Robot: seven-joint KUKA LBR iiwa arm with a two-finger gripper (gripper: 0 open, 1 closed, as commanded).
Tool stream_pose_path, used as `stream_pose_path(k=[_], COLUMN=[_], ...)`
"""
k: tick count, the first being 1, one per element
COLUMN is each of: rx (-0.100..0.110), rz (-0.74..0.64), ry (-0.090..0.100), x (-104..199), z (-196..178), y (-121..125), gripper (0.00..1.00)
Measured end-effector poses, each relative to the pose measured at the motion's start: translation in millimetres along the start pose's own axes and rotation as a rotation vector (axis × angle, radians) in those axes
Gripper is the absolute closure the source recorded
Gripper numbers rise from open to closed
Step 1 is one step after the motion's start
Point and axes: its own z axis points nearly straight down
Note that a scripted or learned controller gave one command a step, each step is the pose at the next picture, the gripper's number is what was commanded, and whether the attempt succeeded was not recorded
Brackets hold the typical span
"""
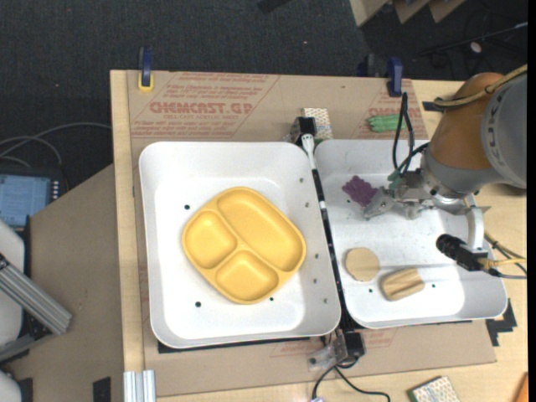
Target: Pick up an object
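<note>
My gripper (387, 203) hangs over the far half of the right bin (486, 304), with my arm coming in from the right. From this slanted look down, I cannot tell how far open it is, and I see nothing in its grasp.

Just left of my gripper lies a small purple piece (360, 190), on the bin floor close to the bin's left wall; whether I touch it I cannot tell. Nearer in the same bin a round tan disc (363, 264) lies flat beside that wall. A tan block (402, 284) sits just to the right of the disc and slightly nearer, close to it but apart.

The left bin (159, 224) holds a yellow divided tray (243, 243) with three compartments, set at a slant in the middle of the floor.

Both bins rest side by side on a brown board (209, 103) printed with red lettering. On that board, beyond the right bin's far edge, lies a small green thing (384, 124).
</note>
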Motion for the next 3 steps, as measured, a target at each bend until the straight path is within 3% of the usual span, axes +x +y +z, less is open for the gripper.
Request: stream_pose_path(k=[1,2,3], rx=[-0.014,-0.013,-0.008], rz=[-0.012,-0.008,-0.011], ry=[0.001,-0.002,0.003], x=[55,51,106], z=[-1,-12,-105], y=[63,61,-6], gripper=[0.0,1.0,1.0])
